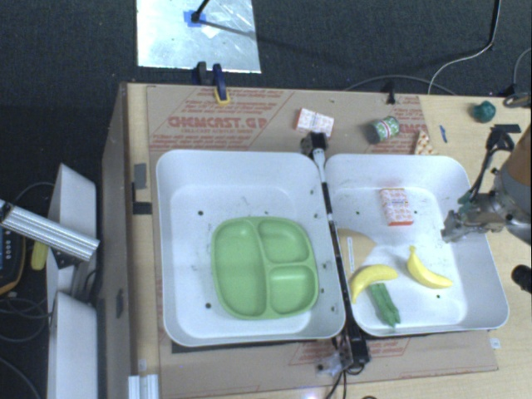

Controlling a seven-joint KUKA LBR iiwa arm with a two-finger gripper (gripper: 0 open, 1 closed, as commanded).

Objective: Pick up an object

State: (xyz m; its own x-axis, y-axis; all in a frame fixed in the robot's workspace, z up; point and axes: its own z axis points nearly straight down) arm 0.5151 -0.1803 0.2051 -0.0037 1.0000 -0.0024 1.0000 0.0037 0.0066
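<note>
Green and stubby, a small vegetable-like toy (384,302) lies at the near edge of the right-hand bin (478,316), with a yellow banana (371,278) touching its upper end and curving away from the gripper (455,225). That gripper sits low over the same bin's far right side, reaching in from the edge on a grey wrist; whether its jaws are parted or closed cannot be made out, and nothing is seen between them. A second yellow banana (428,271) is the nearest object to it, lying just below and slightly inward of the fingertips but apart from them. Further inward, level with the gripper and a little above, a small white and orange packet (396,206) rests flat on the bin floor. Well beyond all of these, across the divider, the other bin (187,189) holds a green sectioned plate (264,267). Outside the bins, above the gripper on the brown bench (249,119), stand a small green-labelled can (385,129) and a white card (315,121).
</note>
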